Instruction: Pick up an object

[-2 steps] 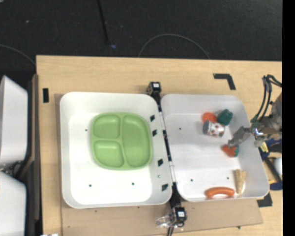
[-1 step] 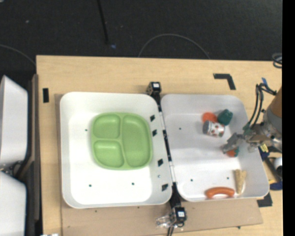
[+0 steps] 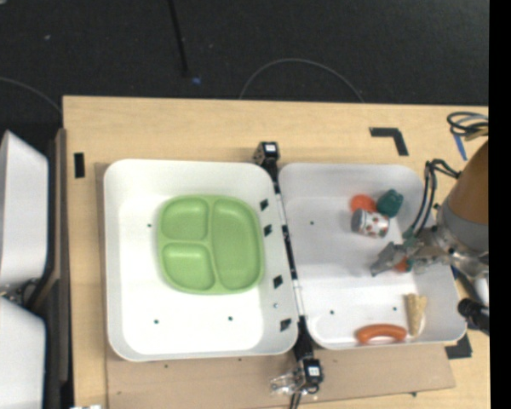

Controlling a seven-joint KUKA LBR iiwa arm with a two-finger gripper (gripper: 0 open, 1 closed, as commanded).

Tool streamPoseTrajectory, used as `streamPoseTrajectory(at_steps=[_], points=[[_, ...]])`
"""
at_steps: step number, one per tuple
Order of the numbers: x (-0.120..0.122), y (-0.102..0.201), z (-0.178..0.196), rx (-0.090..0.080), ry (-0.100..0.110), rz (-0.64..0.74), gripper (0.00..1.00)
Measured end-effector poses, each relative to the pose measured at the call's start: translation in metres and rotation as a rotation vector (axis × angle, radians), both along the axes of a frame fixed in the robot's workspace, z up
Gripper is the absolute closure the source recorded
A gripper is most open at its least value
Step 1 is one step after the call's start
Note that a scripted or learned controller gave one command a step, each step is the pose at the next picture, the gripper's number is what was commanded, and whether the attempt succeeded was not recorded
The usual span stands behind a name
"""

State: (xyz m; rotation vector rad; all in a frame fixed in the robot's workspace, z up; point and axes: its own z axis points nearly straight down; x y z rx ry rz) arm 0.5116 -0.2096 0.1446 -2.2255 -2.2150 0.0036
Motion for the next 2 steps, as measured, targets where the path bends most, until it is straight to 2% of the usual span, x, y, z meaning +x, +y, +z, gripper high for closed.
streamPoseTrajectory(at_steps=[1,2], points=[[0.002,-0.001,0.014,-0.002,-0.007,-0.003,1.00],[-0.003,-0.007,0.060,-0.003,-0.009,-0.003,1.00]])
